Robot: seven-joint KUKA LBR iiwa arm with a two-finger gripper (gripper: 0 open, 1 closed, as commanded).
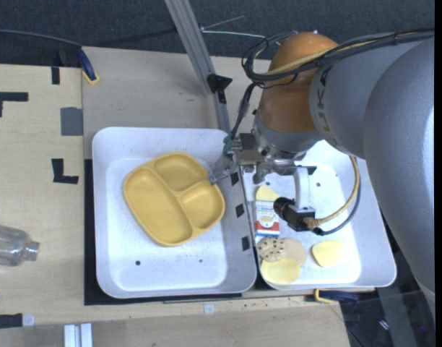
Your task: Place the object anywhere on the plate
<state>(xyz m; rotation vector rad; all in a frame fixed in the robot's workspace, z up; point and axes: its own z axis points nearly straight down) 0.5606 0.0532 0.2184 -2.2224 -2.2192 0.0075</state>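
**Arm over the right bin, yellow plate waiting in the left**

At the far left edge of the bench (33, 215), a clear plastic bottle (10, 246) lay on its side, well apart from the bins. A short yellow-and-blue clip (89, 67) sat near the bench's upper left corner.

The left bin (113, 266) held a yellow plate (174, 197) with three compartments, resting flat and turned at an angle, nearer the bin's upper half. Nothing lay on it.

A metal rail (192, 42) ran down from the top toward the divide between the bins.

The right bin (365, 266) carried the loose items, all clustered in its lower left part: a small red, white and blue packet (267, 219) standing nearest the divide, a round cookie (272, 249) with dark chips just below it, a pale yellow piece (282, 270) touching the cookie from below, and a yellow wedge (327, 252) a little to the right. Another yellow piece (266, 193) showed just above the packet.

The gripper (268, 168) hung over the upper left of the right bin, just above that pile, beneath the orange band (297, 85) of the arm. Whether its pincer was spread or pressed together could not be told, as the wrist hid it.
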